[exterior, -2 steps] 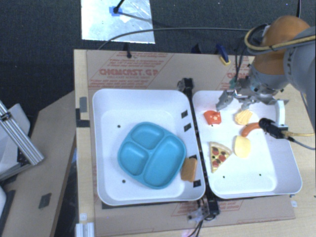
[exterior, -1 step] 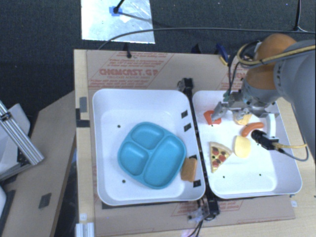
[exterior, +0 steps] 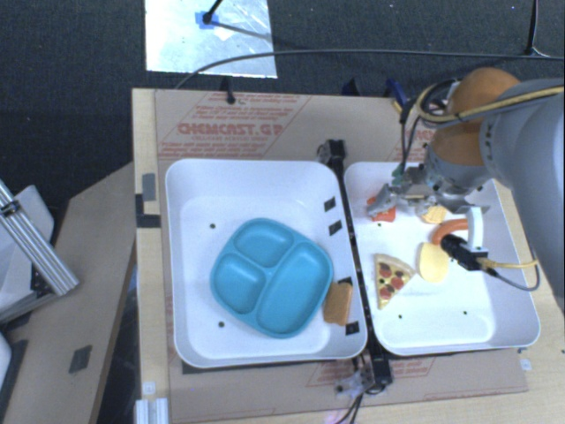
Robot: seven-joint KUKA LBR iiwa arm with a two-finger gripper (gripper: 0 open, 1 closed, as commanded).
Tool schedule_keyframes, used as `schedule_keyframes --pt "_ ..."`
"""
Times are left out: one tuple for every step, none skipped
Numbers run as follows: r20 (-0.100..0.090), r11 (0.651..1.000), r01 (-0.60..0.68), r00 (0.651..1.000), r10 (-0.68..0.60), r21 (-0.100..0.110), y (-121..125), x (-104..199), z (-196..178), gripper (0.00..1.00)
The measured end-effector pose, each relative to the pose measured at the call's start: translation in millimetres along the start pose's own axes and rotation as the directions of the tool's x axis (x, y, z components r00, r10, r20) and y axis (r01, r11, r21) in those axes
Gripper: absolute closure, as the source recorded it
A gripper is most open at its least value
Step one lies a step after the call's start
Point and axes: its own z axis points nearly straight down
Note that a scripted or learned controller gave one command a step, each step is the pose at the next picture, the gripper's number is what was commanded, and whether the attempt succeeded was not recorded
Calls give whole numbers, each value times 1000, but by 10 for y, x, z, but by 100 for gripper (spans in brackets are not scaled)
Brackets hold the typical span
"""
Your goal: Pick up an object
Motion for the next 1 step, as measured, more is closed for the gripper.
schedule_keyframes --pt "7 1000 1 1000 -1 -5 1 -17 -89 100"
